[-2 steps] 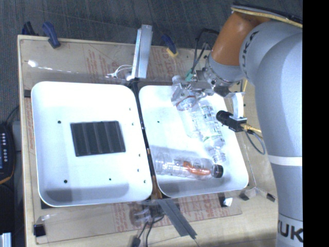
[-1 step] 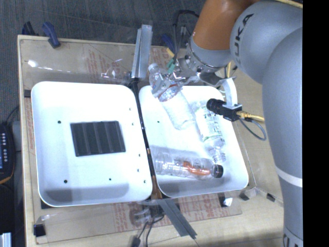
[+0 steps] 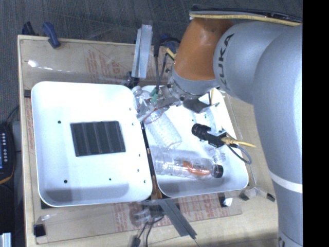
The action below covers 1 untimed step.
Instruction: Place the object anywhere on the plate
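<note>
While the tool (image 3: 154,103) hangs over the right bin (image 3: 234,181), clear bottle (image 3: 163,129) just below it, finger state unclear.

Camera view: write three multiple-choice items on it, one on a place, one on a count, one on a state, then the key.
1. Where does the dark ridged plate lie?
A. in the left bin
B. in the right bin
C. on the bench outside both bins

2. How many white bins are on the bench?
A. one
B. two
C. three

3. How does the capped bottle lie?
A. upright
B. on its side
C. hanging from the arm

Key: 1 A, the plate rests on the floor of the left bin. 2 B, that bin and the right bin sit side by side. 3 B, the bottle lies flat along the right bin's near wall, dark cap pointing right.
</note>
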{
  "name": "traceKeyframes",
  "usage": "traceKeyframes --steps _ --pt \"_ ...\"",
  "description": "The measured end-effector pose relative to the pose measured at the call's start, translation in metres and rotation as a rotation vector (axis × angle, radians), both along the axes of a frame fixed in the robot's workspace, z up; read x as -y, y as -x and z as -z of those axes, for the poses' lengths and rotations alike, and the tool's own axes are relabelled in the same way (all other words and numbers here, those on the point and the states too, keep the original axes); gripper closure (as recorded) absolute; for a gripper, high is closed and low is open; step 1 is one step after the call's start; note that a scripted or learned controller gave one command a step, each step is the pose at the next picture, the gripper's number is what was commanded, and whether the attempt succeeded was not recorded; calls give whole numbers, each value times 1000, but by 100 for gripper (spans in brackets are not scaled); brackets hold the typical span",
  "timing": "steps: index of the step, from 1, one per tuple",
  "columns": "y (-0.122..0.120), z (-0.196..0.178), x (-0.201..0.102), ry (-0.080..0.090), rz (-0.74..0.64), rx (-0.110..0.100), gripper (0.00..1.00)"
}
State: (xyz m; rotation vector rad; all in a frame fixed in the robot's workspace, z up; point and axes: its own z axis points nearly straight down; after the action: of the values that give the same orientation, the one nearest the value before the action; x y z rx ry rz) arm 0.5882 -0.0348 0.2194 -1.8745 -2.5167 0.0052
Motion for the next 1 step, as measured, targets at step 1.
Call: traceKeyframes --steps 1 --pt "-7 -81 46 1 -294 6 100"
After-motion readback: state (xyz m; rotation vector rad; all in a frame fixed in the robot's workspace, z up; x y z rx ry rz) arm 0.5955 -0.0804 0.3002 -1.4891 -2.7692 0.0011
